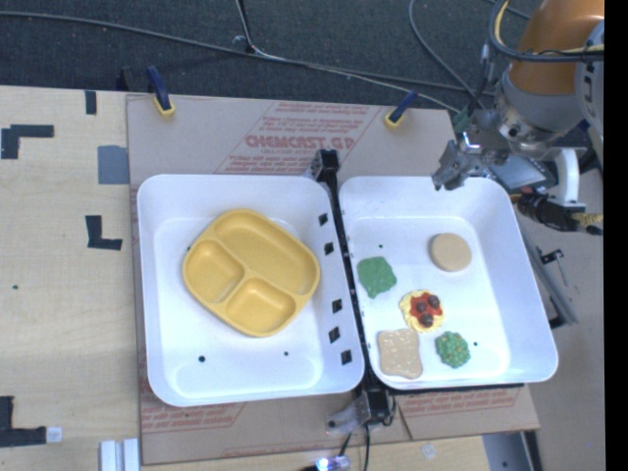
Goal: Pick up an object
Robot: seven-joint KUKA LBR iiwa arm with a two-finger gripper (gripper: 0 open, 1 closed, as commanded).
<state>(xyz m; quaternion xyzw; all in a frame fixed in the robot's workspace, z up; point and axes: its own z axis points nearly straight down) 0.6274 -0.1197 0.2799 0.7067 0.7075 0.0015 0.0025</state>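
Observation:
The right bin [491, 199] holds several toy food pieces: a round tan cookie [450, 252], a green leafy piece [376, 275], a yellow piece with red dots [423, 310], a beige toast slice [399, 352] and a small green broccoli [452, 348]. My gripper [454, 173] hangs over the far rim of the right bin, up and slightly right of the cookie, well apart from every piece. Nothing shows between its fingers.
The left bin [162, 263] holds a yellow divided plate [251, 272]. A black divider [339, 263] runs between the bins. Two clamps [160, 98] [398, 114] pin the cardboard at the back. Cables cross the dark floor behind.

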